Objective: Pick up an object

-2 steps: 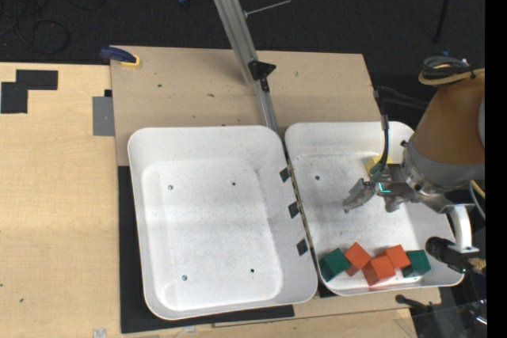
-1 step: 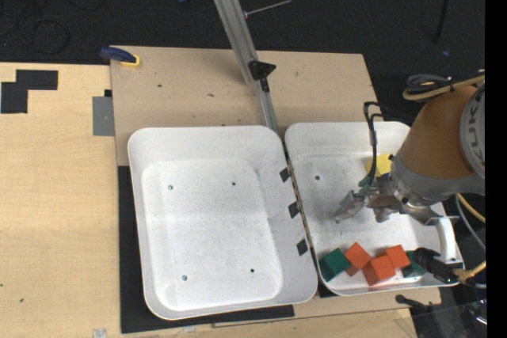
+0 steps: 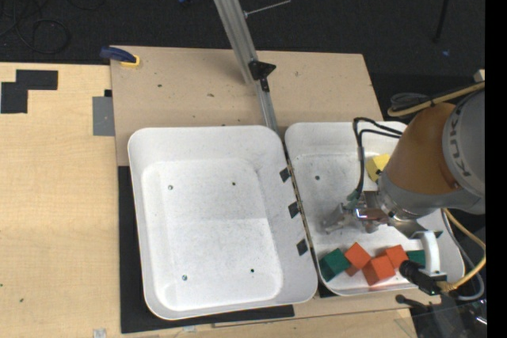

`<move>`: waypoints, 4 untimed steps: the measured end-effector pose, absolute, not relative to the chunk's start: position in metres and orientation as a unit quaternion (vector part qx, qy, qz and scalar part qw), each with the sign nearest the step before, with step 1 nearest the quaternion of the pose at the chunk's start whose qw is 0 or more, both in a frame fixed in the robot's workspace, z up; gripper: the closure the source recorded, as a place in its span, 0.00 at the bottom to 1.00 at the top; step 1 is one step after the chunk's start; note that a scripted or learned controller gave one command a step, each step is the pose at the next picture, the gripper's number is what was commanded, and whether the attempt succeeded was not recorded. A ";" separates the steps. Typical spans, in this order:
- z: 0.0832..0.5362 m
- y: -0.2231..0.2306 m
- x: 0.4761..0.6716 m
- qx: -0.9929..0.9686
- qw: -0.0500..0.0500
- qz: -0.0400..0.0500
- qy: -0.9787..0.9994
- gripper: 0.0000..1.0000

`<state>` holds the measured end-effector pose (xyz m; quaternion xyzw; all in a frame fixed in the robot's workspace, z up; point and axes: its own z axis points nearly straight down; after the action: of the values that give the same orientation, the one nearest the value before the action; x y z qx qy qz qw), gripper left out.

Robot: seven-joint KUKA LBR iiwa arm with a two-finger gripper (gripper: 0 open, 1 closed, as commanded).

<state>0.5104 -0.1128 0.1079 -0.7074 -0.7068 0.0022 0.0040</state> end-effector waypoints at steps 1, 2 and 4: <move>0.093 -0.113 0.511 -0.708 0.002 0.000 -0.706 0.00; 0.102 -0.114 0.510 -0.711 0.003 0.000 -0.703 1.00; 0.193 -0.109 0.511 -0.707 -0.001 -0.001 -0.707 1.00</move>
<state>0.5109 -0.1087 0.1929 -0.7068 -0.7074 -0.0010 -0.0007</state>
